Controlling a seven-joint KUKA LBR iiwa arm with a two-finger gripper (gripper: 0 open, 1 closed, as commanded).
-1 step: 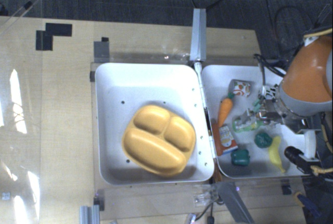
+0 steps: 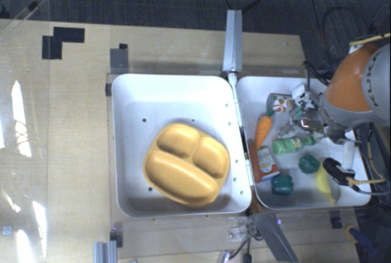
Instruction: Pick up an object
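Arm reaches in from the right, pincer (image 2: pixel 303 121) low over the right bin (image 2: pixel 244 133), among the clutter near the top. Can't tell how wide it is open or whether it has anything. Candidate objects there: carrot (image 2: pixel 263 130), green bottle (image 2: pixel 292 145) just beside the pincer, green pepper (image 2: pixel 282 183), banana (image 2: pixel 324 183). Big yellow bread loaf (image 2: pixel 186 163) sits alone in the left bin (image 2: pixel 131 133). Looks like the approach/grasp step; next needs closing on one item, likely the bottle, then a straight lift.

Showing golden-yellow on the bread (image 2: pixel 186 163), orange on the carrot (image 2: pixel 263 129), pale green on the bottle (image 2: pixel 292 145), dark green on the pepper (image 2: pixel 282 183), white on both bins (image 2: pixel 131 97).
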